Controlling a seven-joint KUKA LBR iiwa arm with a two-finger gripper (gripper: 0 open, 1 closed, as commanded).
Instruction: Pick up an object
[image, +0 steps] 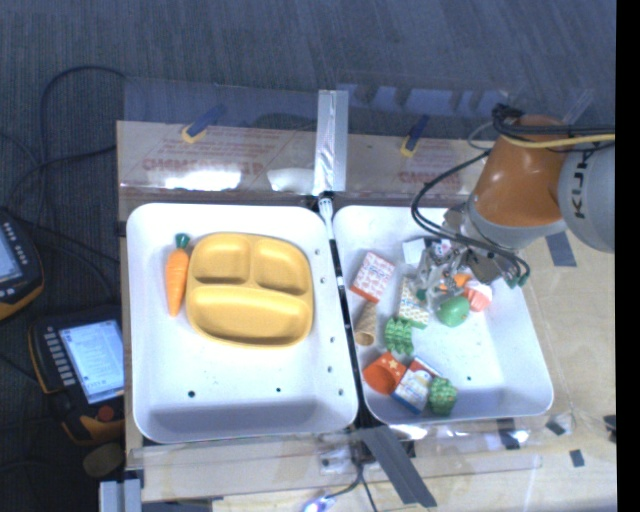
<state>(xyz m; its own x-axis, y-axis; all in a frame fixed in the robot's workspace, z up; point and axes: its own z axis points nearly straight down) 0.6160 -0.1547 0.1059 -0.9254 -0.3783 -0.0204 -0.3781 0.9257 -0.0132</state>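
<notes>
Orange band (518, 180) of the arm's wrist sits highest toward the camera, over the back right of the right bin (520, 370); under it the gripper (440, 278) hangs low among the toys, and its metal parts blur into the clutter, so its opening cannot be read and no object can be confirmed as held. Nearest to it: a green round piece (452, 311) just below, a small red-and-white piece (478, 296) beside that, and a pale patterned card (414, 300) on the other side; whether any of them touches the gripper is unclear. Further out in the same bin: a red-and-white box (373, 275) near the divider, a tan cone (367, 322), a green knobbly block (399, 335), then along the front an orange-red piece (383, 375), a multicoloured box (414, 386) and a green broccoli-like toy (442, 397). Left bin (200, 400) carries a yellow divided tray (250, 288) with a carrot (176, 280) just beside its left edge. Judgement: reach and descent look done, with the arm placed over the green round piece cluster; closing on one item, if not done, and lifting it clear remain. Every object appears to rest on a bin floor, so the pick is not yet shown as achieved.
</notes>
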